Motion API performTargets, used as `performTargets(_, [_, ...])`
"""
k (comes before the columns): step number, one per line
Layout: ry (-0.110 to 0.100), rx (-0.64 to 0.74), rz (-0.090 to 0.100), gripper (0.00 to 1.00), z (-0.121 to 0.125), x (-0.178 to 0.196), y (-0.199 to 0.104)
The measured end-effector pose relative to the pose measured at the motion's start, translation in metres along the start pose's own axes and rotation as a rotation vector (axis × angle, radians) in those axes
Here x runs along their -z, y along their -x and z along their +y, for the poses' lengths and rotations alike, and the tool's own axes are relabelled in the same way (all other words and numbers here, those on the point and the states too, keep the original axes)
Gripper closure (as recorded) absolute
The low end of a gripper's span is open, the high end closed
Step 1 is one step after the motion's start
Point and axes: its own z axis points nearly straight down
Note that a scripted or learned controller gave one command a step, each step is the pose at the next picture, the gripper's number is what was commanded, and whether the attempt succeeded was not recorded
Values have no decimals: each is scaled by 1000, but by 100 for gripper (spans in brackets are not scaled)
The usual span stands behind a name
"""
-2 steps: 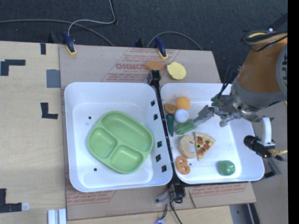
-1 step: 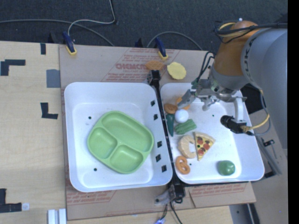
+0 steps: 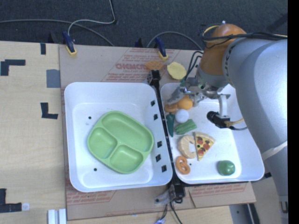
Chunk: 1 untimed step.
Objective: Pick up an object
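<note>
Hovering low over the right bin (image 3: 243,171), the gripper (image 3: 187,91) sits at its far left corner. An orange piece (image 3: 185,102) lies just below it, touching a white ball (image 3: 181,115). Jaw state: cannot tell.

Left bin (image 3: 74,125): holds a divided plate (image 3: 120,142) near its middle.
Right bin (image 3: 243,146): pizza slice (image 3: 203,144) centre, pretzel (image 3: 182,164) at front left, round fruit (image 3: 226,167) front right.
Gripper (image 3: 187,93): over the right bin's back left.

Bulky grey arm (image 3: 261,78) with orange band (image 3: 219,48) and black cables.
</note>
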Motion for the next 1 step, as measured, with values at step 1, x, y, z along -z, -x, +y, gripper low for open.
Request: performTargets(1, [4, 2, -1, 100, 1, 11, -1])
